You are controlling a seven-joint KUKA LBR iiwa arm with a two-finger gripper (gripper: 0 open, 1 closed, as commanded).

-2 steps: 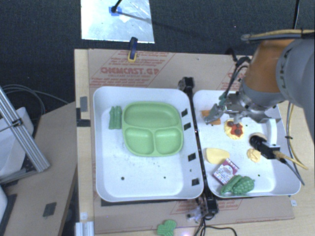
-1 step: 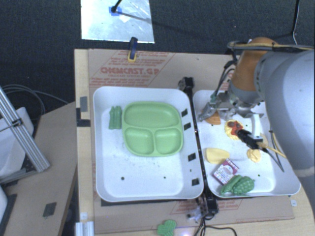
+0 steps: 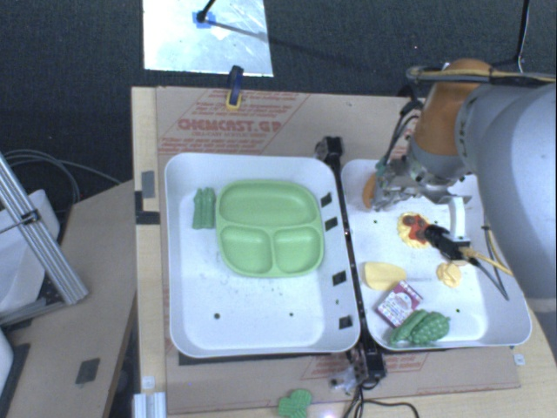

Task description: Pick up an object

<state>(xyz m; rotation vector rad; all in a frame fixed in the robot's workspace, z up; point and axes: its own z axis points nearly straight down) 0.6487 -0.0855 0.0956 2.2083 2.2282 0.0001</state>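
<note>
— Dark carpet lies behind our bench (image 3: pixel 261 116), and a brown board on it bears two white bins side by side. What do we have in the left bin (image 3: pixel 187 259)?

— We see a green plate (image 3: pixel 265 229) with three hollows near the middle, and a green pod (image 3: pixel 204 209) just beside the plate's left edge, lying apart from it.

— And the right bin (image 3: pixel 513 320)?

— That is where our things for picking lie. A yellow and red piece (image 3: pixel 412 229) sits near the middle, a pale yellow wedge (image 3: pixel 384 274) lies below it, and a small yellow lump (image 3: pixel 449 273) lies to the wedge's right. Nearer the front edge we find a red and white packet (image 3: pixel 399 304), with a bunch of green pods (image 3: pixel 419 327) touching its lower side.

— Where is the arm (image 3: pixel 513 146)?

— It comes in from the right, its orange band (image 3: pixel 444 103) above the wrist. The gripper (image 3: pixel 392 194) hangs over the far left corner of the right bin, close to the wall between the bins. An orange piece (image 3: pixel 369 192) shows just at its left side.

— Is the gripper spread, pressed together, or pinching that piece?

— We cannot tell; the wrist hides it from us.

— Anything off the bins?

— A green leafy bit (image 3: pixel 296 401) lies at the bench's front edge.
</note>
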